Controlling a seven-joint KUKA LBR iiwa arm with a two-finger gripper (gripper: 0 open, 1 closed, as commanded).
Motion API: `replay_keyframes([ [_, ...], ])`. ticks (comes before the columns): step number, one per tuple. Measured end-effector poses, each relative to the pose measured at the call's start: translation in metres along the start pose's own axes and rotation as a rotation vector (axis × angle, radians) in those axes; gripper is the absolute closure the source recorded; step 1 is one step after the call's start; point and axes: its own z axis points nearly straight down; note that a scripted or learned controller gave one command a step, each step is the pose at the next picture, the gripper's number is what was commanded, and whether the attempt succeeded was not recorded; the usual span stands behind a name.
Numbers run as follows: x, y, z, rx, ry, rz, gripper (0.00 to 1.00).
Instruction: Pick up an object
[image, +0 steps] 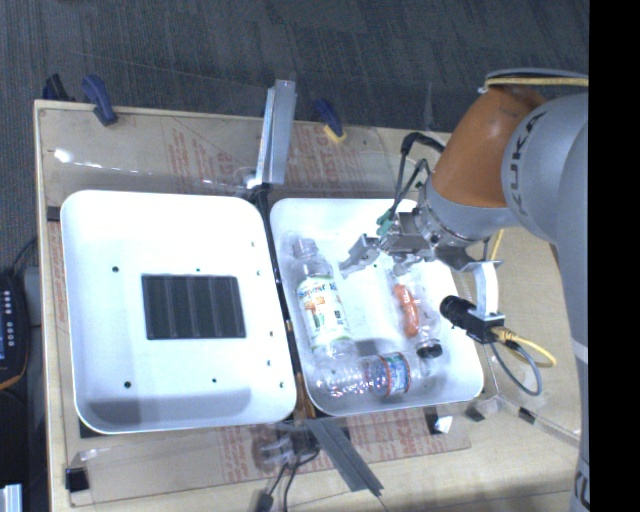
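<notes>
While spread open and holding nothing, claw (375, 250) above right bin (460, 375), clear bottle (320, 300) just left-below.

One fixed camera overhead; slanted down on both bins (170, 215).

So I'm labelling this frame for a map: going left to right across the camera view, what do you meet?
Blue clamp → left bin with its dark grille → right bin, upright clear bottle with a green label → orange object → orange-banded arm.
</notes>
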Motion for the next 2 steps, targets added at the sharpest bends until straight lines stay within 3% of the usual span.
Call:
replay_keyframes([
  [1, 0.001, -0.002, 0.103, -0.003, 0.000, 0.006, 0.00],
  [2, 0.019, -0.037, 0.127, -0.002, 0.000, -0.113, 0.00],
])
